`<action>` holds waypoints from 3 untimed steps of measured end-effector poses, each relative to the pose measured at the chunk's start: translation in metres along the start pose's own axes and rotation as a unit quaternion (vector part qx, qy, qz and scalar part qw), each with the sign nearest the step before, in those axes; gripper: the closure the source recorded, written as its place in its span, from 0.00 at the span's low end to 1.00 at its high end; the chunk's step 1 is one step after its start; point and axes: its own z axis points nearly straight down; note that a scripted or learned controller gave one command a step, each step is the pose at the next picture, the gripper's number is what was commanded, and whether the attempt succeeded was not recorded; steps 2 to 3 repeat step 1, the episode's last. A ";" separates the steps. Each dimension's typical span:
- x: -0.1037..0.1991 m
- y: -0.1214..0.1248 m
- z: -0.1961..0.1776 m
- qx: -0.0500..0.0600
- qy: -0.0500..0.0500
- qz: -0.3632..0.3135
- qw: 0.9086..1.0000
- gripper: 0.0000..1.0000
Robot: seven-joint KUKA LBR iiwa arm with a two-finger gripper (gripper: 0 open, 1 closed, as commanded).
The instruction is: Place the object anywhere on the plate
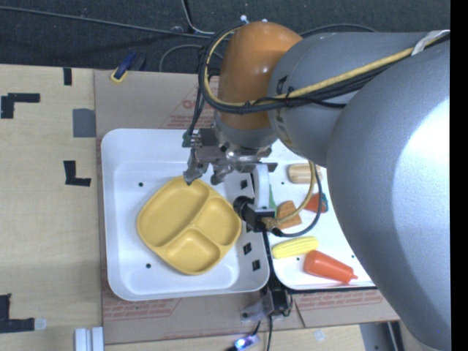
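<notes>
A yellow plate point(189, 227) with three compartments lies in the left white bin point(121, 196). Nothing lies on it. My gripper point(205, 174) hangs over the plate's far rim, near the wall between the bins. Its two dark fingers point(194, 171) stand apart, open, with nothing between them. In the right bin point(351, 282) lie a yellow corn cob point(294, 247), an orange carrot point(329, 267), a tan bread-like piece point(299, 172) and a small brown-orange item point(287, 214). The arm hides part of that bin.
The large grey arm point(380, 159) with its orange band point(248, 64) covers the right side of the view. Cables run from the wrist down past the bins' shared wall point(252, 251). Cardboard lies under the bins.
</notes>
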 end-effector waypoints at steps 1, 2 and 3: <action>-0.002 0.000 0.000 0.000 0.000 0.001 1.000 0.00; -0.002 0.000 0.000 0.000 0.000 0.001 1.000 0.00; -0.002 0.000 0.000 0.000 0.000 0.001 1.000 0.00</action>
